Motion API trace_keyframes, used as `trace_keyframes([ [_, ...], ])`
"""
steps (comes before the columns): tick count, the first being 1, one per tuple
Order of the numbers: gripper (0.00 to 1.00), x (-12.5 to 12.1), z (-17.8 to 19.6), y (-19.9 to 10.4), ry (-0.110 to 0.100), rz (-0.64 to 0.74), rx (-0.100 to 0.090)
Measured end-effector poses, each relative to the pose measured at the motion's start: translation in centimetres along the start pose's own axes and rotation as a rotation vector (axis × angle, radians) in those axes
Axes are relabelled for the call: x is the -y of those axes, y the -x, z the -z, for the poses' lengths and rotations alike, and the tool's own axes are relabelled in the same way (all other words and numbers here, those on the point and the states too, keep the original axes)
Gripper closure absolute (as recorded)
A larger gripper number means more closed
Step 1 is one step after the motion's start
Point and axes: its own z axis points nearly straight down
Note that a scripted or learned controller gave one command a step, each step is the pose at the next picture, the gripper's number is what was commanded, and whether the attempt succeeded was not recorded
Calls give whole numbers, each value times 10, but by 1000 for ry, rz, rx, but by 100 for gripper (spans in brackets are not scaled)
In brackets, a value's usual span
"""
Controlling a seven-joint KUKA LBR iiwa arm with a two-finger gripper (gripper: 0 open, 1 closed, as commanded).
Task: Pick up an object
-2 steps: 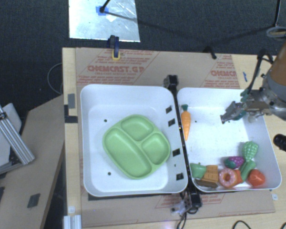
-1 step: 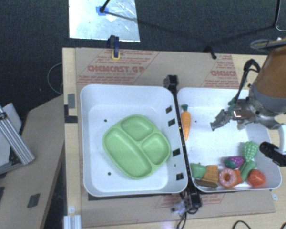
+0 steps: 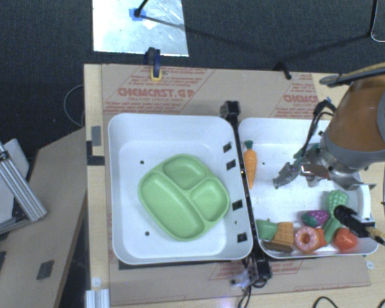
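Observation:
My gripper (image 3: 283, 176) hangs over the middle of the right bin (image 3: 276, 133), pointing left and down from the grey wrist with its orange band. Nothing shows in it. A toy carrot (image 3: 249, 162) lies against the bin's left wall, a little to the left of the gripper. Along the bin's front wall lies a row of toy foods: a green piece (image 3: 266, 227), an orange waffle (image 3: 283, 235), a pink donut (image 3: 306, 238), purple grapes (image 3: 315, 218), a red tomato (image 3: 345, 239) and a green vegetable (image 3: 337, 201). The arm hides the bin's right part.
The left bin (image 3: 128, 140) holds a green divided plate (image 3: 183, 196). A black divider (image 3: 241, 178) with clips runs between the bins. Cables and a black part (image 3: 355, 221) of the arm hang over the right bin's front right corner.

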Motion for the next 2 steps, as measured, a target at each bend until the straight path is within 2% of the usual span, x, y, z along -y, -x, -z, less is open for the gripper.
trace_keyframes([
  [2,0,1,-88,-7,2,0,0],
])
